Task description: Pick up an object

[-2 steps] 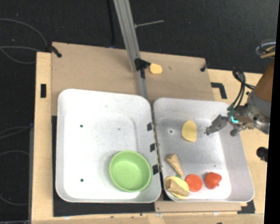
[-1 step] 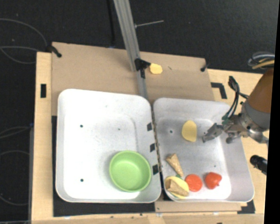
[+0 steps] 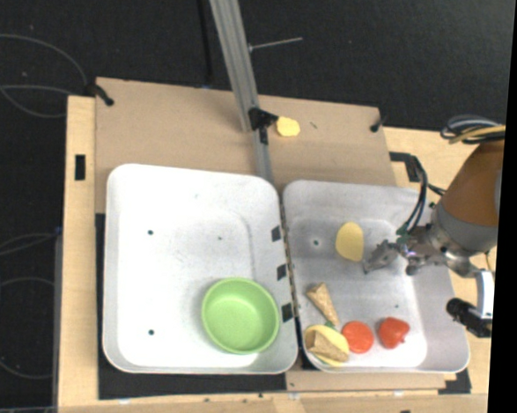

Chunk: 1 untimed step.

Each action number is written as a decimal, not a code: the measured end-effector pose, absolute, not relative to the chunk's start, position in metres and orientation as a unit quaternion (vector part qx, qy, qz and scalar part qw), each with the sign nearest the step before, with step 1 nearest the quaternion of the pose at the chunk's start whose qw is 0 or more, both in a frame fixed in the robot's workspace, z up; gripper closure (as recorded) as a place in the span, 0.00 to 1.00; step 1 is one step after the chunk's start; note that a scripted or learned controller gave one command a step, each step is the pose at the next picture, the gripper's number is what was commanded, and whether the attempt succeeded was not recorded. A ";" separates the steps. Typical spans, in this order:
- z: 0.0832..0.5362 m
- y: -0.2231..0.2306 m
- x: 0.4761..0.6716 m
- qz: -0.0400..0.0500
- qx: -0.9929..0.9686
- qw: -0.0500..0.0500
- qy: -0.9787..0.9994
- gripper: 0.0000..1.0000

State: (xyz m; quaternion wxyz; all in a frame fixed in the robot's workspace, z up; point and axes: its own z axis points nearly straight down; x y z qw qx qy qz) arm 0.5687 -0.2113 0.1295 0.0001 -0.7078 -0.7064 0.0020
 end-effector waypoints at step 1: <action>0.100 -0.213 0.568 0.002 -0.708 0.000 -0.706 0.00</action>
